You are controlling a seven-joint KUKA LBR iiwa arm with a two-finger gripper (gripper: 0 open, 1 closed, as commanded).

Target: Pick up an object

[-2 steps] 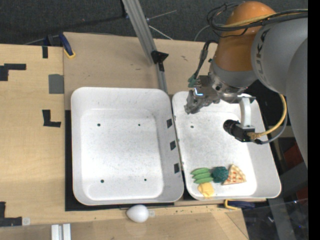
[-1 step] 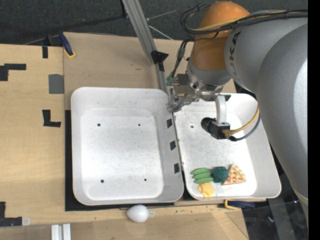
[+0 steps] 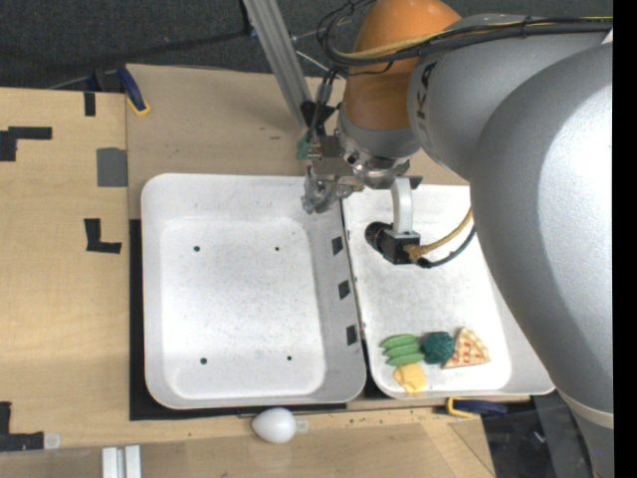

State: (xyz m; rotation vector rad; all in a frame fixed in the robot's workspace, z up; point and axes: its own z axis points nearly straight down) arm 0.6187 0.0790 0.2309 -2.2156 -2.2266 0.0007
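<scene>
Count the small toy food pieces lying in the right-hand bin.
4, clustered at the near end of the right bin: green pods, dark green piece, pizza slice, yellow piece. The arm may hide more.

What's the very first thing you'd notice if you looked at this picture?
The huge grey robot arm with its orange band fills the right side, reaching over the right bin. Next, the little pile of colourful toy food in that bin's near corner. A white egg lies on the bench in front of the left bin.
</scene>
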